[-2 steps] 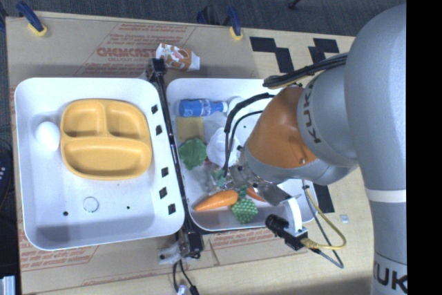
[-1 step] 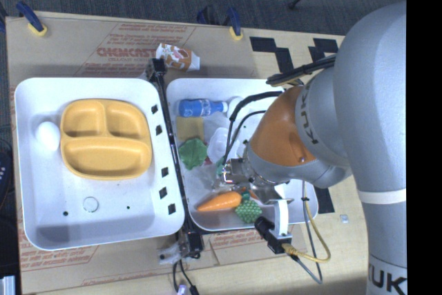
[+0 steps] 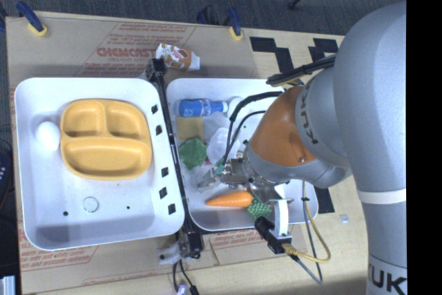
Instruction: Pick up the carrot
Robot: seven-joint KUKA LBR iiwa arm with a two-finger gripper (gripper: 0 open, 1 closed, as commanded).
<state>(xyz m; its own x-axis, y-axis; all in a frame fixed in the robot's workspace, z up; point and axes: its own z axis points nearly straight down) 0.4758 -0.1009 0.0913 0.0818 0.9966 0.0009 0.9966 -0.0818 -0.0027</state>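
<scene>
The carrot [image 3: 230,200] lies on the floor of the right bin [image 3: 304,207], close to that bin's near wall. The tool [image 3: 238,179] sits directly above the carrot in the camera view, at the end of the grey arm [image 3: 345,114] with its orange band [image 3: 276,131]. The tool body overlaps the upper edge of the carrot's thick end; whether the two touch cannot be determined. The state of the tool cannot be determined either: the wrist and cabling cover it.

The carrot's long axis runs roughly parallel to the near wall of the right bin, tilted slightly. The tapered tip points toward the divider between the two bins; the thick end points away from it, toward a green checkered item [image 3: 260,208] that lies just beside that end.

Other contents of the right bin, located relative to the carrot:
- A green leafy item [image 3: 193,152] lies beyond the carrot, toward the divider side.
- A yellow block [image 3: 190,128] lies further back, past the green leafy item.
- A blue bottle [image 3: 200,108] lies near the far wall.
- A clear plastic item [image 3: 217,143] lies beside the tool.

The left bin [image 3: 41,217] holds a yellow divided plate [image 3: 106,137] and a white ball [image 3: 47,135], both well apart from the carrot. Both bins rest on the worktop [image 3: 90,45].
</scene>
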